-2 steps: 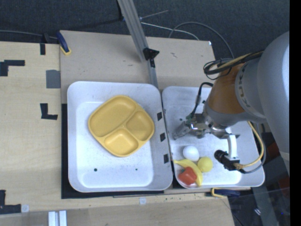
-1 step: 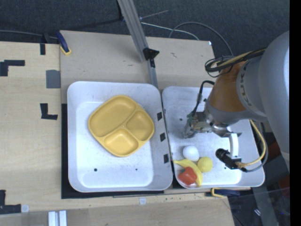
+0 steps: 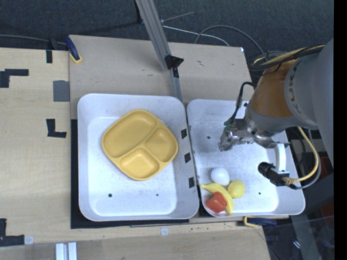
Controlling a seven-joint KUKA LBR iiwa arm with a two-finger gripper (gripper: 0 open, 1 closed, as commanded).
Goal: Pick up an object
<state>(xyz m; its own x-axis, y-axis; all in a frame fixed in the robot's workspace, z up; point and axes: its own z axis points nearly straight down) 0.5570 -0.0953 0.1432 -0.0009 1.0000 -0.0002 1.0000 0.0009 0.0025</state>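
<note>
I have the tool (image 3: 227, 141) hanging over the right bin (image 3: 260, 199), and I cannot tell its state from here. The white ball (image 3: 219, 175) lies just below it, toward the near edge, touching the small toy cluster (image 3: 222, 195) there.

2 bins (image 3: 92, 199), 1 tray (image 3: 140, 144) (yellow), 4 toys (image 3: 219, 175).
</note>
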